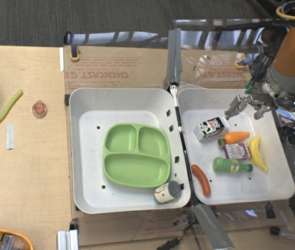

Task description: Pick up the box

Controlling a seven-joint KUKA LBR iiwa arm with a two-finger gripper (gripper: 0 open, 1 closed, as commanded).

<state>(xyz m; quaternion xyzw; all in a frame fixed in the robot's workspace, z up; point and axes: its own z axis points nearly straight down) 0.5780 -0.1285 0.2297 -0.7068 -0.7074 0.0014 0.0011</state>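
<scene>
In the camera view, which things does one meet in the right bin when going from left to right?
Red sausage → black-and-white box → green bottle → yellow banana. I leave out the carrot and the pink packet, since they overlap the bottle's span.

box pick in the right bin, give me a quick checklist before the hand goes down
1. Box in view, right bin: ok.
2. Hand over the box: not ok, it sits up and to the right.
3. Box free on top: ok.
4. Clear sides: not ok, carrot lies close by its lower right.
5. Finger opening: cannot tell.
6. Hand free of load: ok, nothing seen between its fingers.
</scene>
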